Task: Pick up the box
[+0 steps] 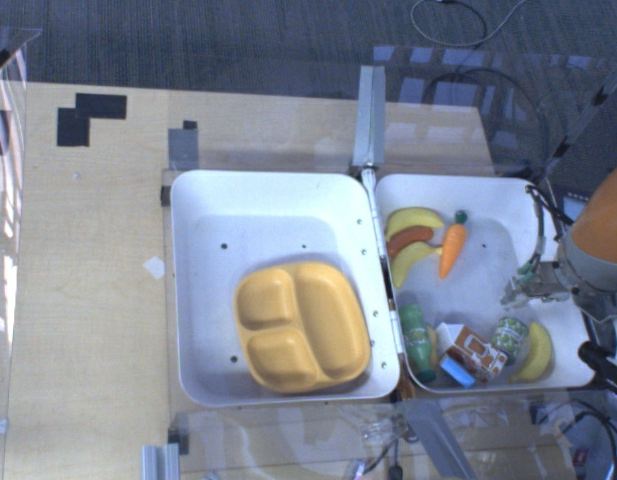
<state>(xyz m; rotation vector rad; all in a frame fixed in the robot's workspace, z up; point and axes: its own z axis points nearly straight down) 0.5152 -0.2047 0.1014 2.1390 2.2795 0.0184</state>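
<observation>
The box (472, 352) is small, orange-brown and white, lying tilted near the front of the right bin (488, 193). A blue block (456, 371) lies against its front left corner. My gripper (529, 286) hangs over the right side of that bin, up and to the right of the box and apart from it. Its thin fingers point down above a clear green-topped item (509, 334). Nothing sits between the fingers.
The right bin also holds a carrot (451, 249), bananas (412, 238) with a sausage (412, 236), a green bottle (418, 333) and another banana (536, 353). The left bin (268, 203) holds a yellow divided tray (302, 324). My arm (598, 238) enters at the right.
</observation>
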